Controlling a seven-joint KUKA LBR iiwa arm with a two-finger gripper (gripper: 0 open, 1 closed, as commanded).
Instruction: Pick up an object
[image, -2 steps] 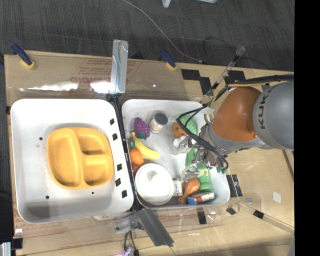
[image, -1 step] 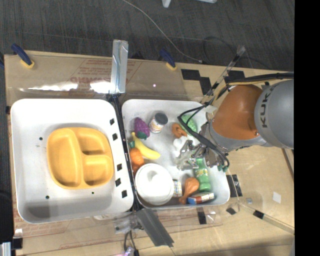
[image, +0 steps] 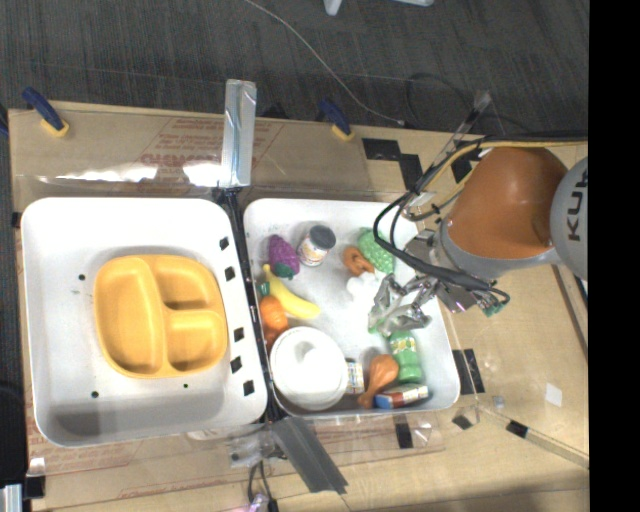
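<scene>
Arm over the right bin, gripper low among the toys.

Nearest the camera, the arm's orange band (image: 505, 200) and grey wrist rise above the right bin (image: 440, 345), with black cables looping off the wrist. Below them the gripper (image: 400, 312) hangs close above the bin floor near the right wall; whether it is open or closed cannot be told, and nothing shows between its tips. Just beside it lie a green can (image: 406, 358) and an orange drumstick toy (image: 381, 372). Farther left sit a white bowl (image: 308, 366), a banana (image: 290, 300), purple grapes (image: 282, 254) and a small tin (image: 319, 243). The left bin (image: 60, 240) holds a yellow divided tray (image: 160, 312).
</scene>
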